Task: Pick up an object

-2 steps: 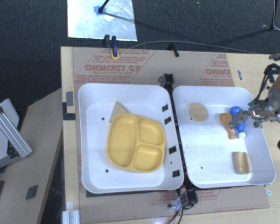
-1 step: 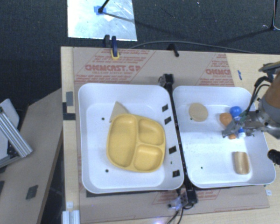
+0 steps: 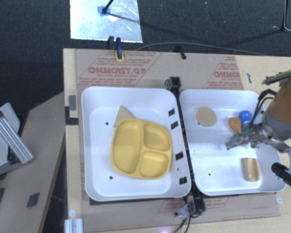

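Left bin (image 3: pixel 94 144) – a yellow divided plate (image 3: pixel 140 148) was seen lying flat, with a tan wedge (image 3: pixel 122 114) tucked at its upper left edge. Right bin (image 3: pixel 218 178) – a tan round disc (image 3: pixel 206 116) was noted at upper left; an orange piece (image 3: pixel 234 124) and a blue cap (image 3: pixel 245 115) lay touching; a tan cylinder (image 3: pixel 250 169) lay nearer the front. The gripper (image 3: pixel 237 141) was found low just below the orange piece; whether it was parted or closed could not be told, and nothing was seen held.
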Controlling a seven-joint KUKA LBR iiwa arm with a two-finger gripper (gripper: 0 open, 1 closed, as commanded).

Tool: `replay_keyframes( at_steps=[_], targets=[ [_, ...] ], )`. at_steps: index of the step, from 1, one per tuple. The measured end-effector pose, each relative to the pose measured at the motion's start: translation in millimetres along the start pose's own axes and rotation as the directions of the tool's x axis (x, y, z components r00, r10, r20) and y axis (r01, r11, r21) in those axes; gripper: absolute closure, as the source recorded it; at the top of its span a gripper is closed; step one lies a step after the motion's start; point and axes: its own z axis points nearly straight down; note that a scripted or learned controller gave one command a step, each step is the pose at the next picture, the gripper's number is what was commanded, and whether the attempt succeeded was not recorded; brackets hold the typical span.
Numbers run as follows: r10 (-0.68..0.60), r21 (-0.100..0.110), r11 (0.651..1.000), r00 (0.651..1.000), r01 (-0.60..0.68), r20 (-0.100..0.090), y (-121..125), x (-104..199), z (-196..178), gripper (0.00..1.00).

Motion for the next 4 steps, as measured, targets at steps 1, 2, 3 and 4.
replay_keyframes(
  at_steps=[1, 2, 3, 4],
  targets=[
    [-0.001, -0.005, 1.000, 1.000, 0.001, 0.002, 2, -1, -13, 1.00],
    [0.000, -0.007, 1.000, 1.000, 0.000, 0.003, 0, -5, -58, 1.00],
    [-0.003, -0.010, 1.000, 1.000, 0.003, 0.004, 0, -7, -122, 1.00],
    [-0.003, -0.010, 1.000, 1.000, 0.003, 0.004, 2, -8, -176, 1.00]
  ],
)
